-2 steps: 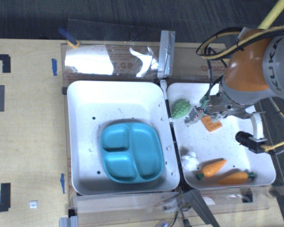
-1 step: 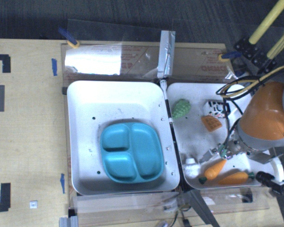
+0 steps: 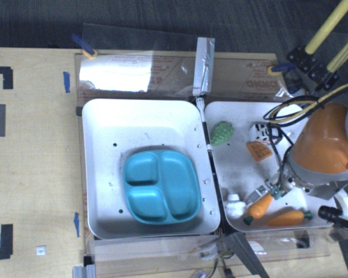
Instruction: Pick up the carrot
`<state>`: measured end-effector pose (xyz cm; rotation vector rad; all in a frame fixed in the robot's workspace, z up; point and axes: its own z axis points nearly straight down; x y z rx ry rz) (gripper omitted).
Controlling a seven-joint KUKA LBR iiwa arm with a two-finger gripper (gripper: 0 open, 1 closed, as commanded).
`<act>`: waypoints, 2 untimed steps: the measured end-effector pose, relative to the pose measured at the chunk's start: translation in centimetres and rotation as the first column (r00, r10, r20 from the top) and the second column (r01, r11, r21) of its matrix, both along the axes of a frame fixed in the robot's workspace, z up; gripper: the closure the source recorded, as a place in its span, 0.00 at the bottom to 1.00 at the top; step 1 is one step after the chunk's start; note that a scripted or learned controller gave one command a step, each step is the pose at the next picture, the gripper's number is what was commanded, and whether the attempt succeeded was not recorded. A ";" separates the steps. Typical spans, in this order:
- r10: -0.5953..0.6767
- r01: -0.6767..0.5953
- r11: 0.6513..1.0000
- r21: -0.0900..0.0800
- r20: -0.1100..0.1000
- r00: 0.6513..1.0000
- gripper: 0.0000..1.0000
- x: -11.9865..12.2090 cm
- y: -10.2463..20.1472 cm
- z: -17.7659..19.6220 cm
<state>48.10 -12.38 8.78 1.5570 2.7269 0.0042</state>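
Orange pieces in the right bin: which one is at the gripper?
The short orange piece, tilted, its upper end at the gripper. The longer carrot lies flat along the bin's near wall; the flat orange cracker-like piece sits farther back, apart.

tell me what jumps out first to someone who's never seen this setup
The bright blue divided plate lies in the middle of the left bin, the boldest colour on the bench. In the right bin the arm's orange band looms over a cluster of orange pieces at the near edge: a small carrot right at the gripper and a longer orange piece beside it. A green knobbly item sits near that bin's far left corner.
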 end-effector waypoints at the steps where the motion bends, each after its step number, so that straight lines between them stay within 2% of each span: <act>1: 0.380 -0.380 0.925 -0.008 0.005 0.925 0.00 0.2 1.4 0.1; 2: 0.380 -0.380 0.925 -0.010 0.013 0.925 1.00 0.4 1.4 1.2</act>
